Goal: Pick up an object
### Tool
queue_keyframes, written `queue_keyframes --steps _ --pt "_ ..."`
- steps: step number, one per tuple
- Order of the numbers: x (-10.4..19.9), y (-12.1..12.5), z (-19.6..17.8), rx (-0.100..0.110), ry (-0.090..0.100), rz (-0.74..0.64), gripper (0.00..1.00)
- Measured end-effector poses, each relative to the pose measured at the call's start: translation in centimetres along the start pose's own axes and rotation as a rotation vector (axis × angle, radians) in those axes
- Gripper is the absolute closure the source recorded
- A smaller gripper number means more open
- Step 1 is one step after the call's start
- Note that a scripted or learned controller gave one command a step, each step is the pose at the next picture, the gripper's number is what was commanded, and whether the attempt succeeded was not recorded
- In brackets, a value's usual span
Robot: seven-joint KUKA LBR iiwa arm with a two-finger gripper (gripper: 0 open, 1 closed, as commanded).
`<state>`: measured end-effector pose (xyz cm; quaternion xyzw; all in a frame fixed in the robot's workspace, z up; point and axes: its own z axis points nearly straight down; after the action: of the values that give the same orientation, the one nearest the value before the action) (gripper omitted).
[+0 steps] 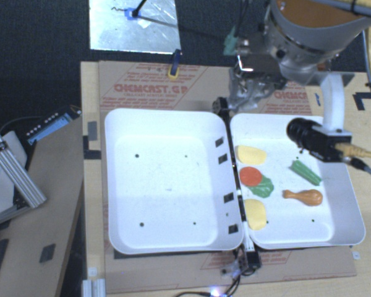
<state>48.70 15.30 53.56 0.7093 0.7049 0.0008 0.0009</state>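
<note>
Toy foods [252, 176] hug the right bin's [343, 228] inner edge; gripper [246, 98] state indiscernible.

The arm [315, 17] leans in from the far right, its orange band uppermost, wrist bent downward. The gripper [250, 94] hangs at the far side, pointing down; it looks bare, though the view is blurred.
</note>
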Motion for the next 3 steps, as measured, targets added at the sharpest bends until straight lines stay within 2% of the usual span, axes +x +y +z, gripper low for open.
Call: queue_keyframes --steps 3 --pt "8.3 -0.1 0.1 0.001 0.002 -0.013 1.00"
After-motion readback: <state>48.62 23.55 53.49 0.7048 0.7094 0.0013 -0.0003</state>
